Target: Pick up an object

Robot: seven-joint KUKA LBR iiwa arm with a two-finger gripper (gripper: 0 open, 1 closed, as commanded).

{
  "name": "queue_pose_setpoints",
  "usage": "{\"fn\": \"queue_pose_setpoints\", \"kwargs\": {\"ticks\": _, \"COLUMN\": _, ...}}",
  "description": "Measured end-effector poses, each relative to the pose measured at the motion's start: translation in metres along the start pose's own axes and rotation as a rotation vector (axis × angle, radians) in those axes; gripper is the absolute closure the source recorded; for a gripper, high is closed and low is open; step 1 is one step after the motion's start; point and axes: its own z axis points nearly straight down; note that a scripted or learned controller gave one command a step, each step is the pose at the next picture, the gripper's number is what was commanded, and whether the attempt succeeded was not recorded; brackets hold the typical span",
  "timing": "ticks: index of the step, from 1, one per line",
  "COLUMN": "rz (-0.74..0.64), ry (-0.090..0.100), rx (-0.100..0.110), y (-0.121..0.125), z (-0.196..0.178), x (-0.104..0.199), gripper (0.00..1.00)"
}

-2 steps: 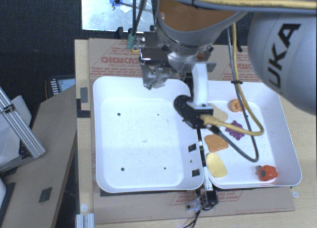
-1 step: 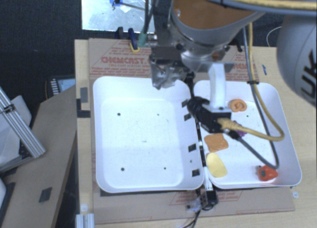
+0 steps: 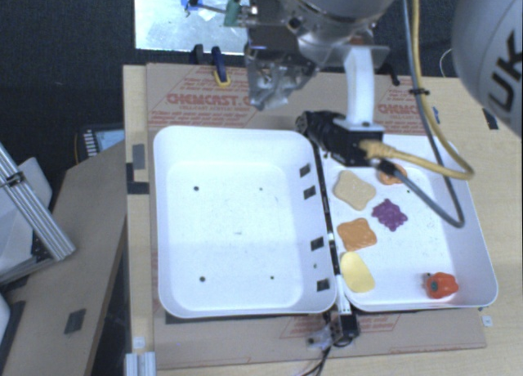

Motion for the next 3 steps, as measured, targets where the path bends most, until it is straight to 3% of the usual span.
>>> {"fn": "queue_pose_setpoints", "kwargs": {"ticks": 1, "rz": -0.005, "ry": 0.001, "rx": 0.002, "y": -0.001, "z": -0.009, "x": 0.0, "gripper": 1.0}}
{"fn": "queue_pose_setpoints", "kwargs": {"ticks": 2, "rz": -0.006, "ry": 0.0, "rx": 0.003, "y": -0.001, "z": -0.009, "x": 0.0, "gripper": 0.0}}
{"fn": "queue_pose_setpoints", "kwargs": {"ticks": 3, "rz": -0.009, "ry": 0.002, "rx": 0.0, "y": -0.001, "z": -0.021, "x": 0.001, "gripper": 1.0}}
